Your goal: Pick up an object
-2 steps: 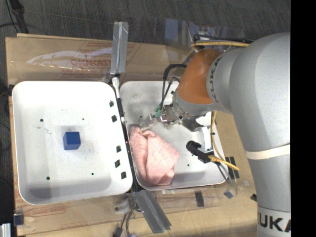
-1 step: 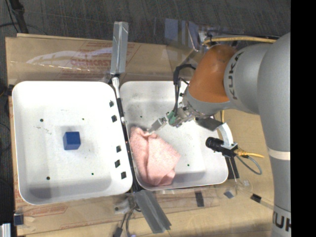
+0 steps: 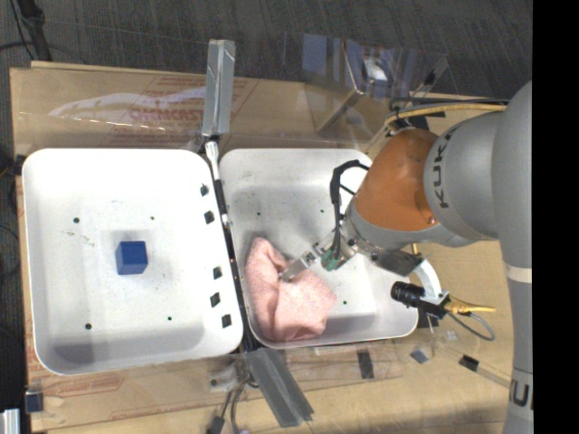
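Looking down at a slant from the fixed camera view: two shallow white bins side by side on a cardboard-covered tabletop (image 3: 109, 107), with dark carpet beyond its far edge.

Left bin (image 3: 54, 242): holds one blue cube (image 3: 132, 257), sitting flat on the white floor, left of centre and well apart from every wall. A few small dark specks scattered over the floor around it.

Between the bins: a row of small black clips (image 3: 215, 274) along the shared wall, and a grey metal bar (image 3: 220, 89) running away from the far end of that wall across the cardboard.

Right bin (image 3: 271, 174): holds a pink cloth (image 3: 288, 301), crumpled into a soft heap in the near left corner, close against the left wall and reaching almost to the near wall.

Reaching in from the right: grey arm (image 3: 470, 183), with its orange band (image 3: 393, 188) above the far right part of the right bin. Bends down toward the middle of that bin.

Tool (image 3: 298, 268): low over the right bin, at the upper right edge of the pink cloth, metal tip touching the fabric. Cannot tell whether released or clenched, nor whether any fabric is caught in it. Well apart from the blue cube, with the shared wall between them.
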